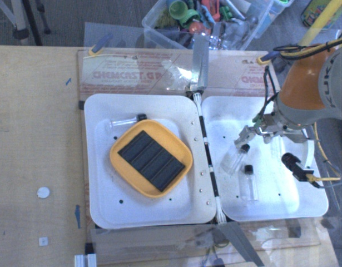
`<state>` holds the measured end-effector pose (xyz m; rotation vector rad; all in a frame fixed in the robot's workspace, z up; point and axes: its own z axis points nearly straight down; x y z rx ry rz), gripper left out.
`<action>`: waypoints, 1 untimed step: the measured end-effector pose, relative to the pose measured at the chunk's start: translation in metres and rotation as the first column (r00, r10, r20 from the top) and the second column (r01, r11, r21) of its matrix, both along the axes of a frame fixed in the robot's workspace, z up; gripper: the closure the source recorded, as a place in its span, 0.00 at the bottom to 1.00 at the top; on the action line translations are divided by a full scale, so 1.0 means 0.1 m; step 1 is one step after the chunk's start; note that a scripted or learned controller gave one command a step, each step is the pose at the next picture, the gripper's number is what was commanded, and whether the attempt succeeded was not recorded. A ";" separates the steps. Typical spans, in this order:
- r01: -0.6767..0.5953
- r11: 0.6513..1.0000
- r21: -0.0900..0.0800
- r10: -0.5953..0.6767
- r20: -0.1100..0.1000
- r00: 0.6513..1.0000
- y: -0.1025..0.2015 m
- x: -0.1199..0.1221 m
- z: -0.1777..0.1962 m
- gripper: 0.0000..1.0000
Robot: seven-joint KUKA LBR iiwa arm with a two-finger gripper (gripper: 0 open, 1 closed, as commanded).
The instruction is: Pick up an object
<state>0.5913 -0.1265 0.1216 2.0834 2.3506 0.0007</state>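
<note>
Wood-coloured bench holds two white bins side by side. Nearest the camera, in the right bin, a clear little bottle with a black cap lies flat. Just beyond that bottle, the gripper hangs low over the right bin, and I cannot tell if its fingers are apart or together. A second clear bottle lies just under the gripper. In the left bin sits a yellow tray with black ridged pads, with a clear tube past it. Farthest away, behind both bins, stands a clear box of bright toys.
</note>
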 end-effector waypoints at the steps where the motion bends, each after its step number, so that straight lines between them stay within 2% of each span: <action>1: -0.029 1.000 0.002 0.029 -0.002 1.000 -0.12 -0.74 0.52 0.00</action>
